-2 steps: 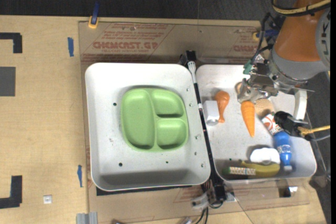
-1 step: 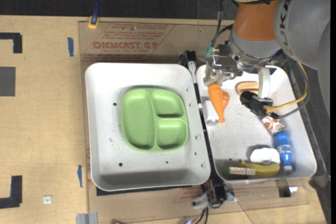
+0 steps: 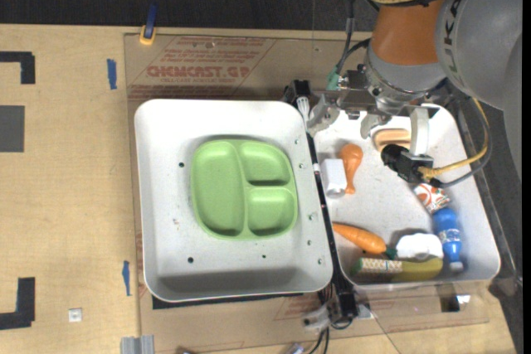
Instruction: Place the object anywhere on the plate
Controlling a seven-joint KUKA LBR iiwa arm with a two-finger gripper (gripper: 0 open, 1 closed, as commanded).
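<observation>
The tan cardboard surface (image 3: 66, 203) carries faint red print, unreadable. The left bin (image 3: 158, 261), smooth white plastic, holds a green three-compartment plate (image 3: 217, 191). In the right bin (image 3: 477, 236) lie an orange drumstick-shaped toy (image 3: 352, 164) and a carrot (image 3: 361, 238). The gripper (image 3: 397, 133) hangs above this bin's far end; its spread cannot be determined.

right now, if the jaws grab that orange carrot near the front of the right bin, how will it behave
The carrot looks like a smooth toy, so probably stiff and light. Its tapered round shape suggests it could roll or pivot if pushed, and may slip from a pinch near the thin tip. It lies flat in the right bin, so tipping seems unlikely.
</observation>
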